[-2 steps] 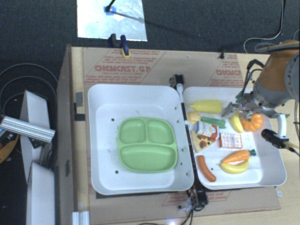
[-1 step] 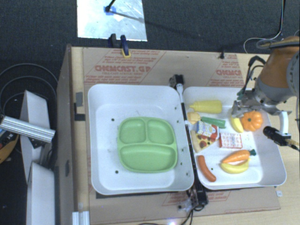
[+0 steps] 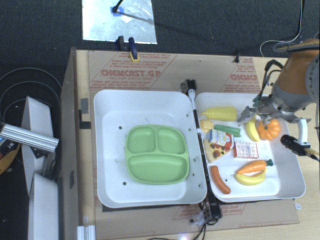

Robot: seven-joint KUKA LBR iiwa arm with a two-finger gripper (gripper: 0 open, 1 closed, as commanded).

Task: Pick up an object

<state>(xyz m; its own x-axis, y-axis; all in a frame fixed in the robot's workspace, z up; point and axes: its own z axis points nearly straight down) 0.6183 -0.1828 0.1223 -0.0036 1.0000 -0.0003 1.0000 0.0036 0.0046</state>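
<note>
— Where does the gripper (image 3: 262,115) sit?

— Over the upper right part of the right bin (image 3: 292,186), low above the toys; the grey arm (image 3: 300,79) with its orange band comes in from the right edge; whether its fingers stand apart or together I cannot tell, since the wrist body covers them from above.

— And what lies nearest it?

— An orange pumpkin-like toy (image 3: 270,129) just below it, touching or nearly touching a small yellow banana-like piece (image 3: 252,130) on its left; nothing visibly sits between the fingers.

— The rest of that bin?

— A yellow corn-like piece (image 3: 220,114) near the top; a green stick (image 3: 228,129) beneath it; a pizza slice (image 3: 218,145) beside the middle divider; a small white card with red print (image 3: 245,149) to its right; a carrot (image 3: 251,166) lying on a yellow banana (image 3: 250,178) lower down; a red sausage (image 3: 220,179) at the lower left corner.

— And the left bin (image 3: 107,134)?

— It holds a green divided plate (image 3: 157,152) with three compartments, lying flat in the middle; both bins rest on a cardboard sheet (image 3: 150,69) with red lettering.
</note>
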